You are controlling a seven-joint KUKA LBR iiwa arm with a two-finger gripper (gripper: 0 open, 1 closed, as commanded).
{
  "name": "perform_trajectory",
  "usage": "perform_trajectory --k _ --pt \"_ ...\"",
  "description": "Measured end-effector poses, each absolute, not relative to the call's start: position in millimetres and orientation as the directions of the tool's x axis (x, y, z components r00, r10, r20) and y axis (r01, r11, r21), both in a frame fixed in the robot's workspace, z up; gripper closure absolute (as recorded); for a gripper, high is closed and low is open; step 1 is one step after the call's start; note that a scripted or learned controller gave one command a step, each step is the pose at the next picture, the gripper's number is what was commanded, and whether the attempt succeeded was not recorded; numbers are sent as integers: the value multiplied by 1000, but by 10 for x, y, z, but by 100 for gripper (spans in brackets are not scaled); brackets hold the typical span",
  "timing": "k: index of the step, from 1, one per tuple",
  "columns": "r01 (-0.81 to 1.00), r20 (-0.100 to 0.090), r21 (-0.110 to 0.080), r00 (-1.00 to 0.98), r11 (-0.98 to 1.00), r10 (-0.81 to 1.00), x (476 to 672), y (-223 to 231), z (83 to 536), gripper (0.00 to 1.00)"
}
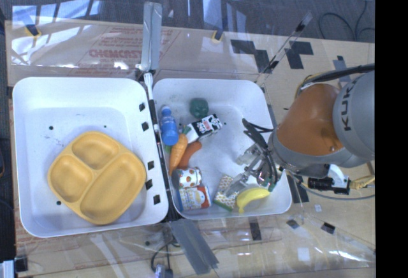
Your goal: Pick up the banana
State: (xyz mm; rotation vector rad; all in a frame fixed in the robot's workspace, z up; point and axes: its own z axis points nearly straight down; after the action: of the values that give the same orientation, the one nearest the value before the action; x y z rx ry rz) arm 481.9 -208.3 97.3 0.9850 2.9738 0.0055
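My arm (331, 124) is showing grey with an orange band above the wrist. The banana (253, 198) is glowing yellow in the white right bin (274, 111). A blue bottle (168, 127), an orange carrot (178, 150), a dark green lump (199, 106) and a black-and-white patterned carton (208, 124) are lying there too. The divided plate (96, 176) is sitting mustard yellow in the white left bin (38, 98).

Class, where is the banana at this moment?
The banana lies in the near right corner of the right bin, just below the pincer, with a small patterned carton at its left.
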Motion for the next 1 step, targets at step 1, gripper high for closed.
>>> perform_trajectory --k 1 --pt "571 -7 6 -821 821 571 4820 -2081 973 0"
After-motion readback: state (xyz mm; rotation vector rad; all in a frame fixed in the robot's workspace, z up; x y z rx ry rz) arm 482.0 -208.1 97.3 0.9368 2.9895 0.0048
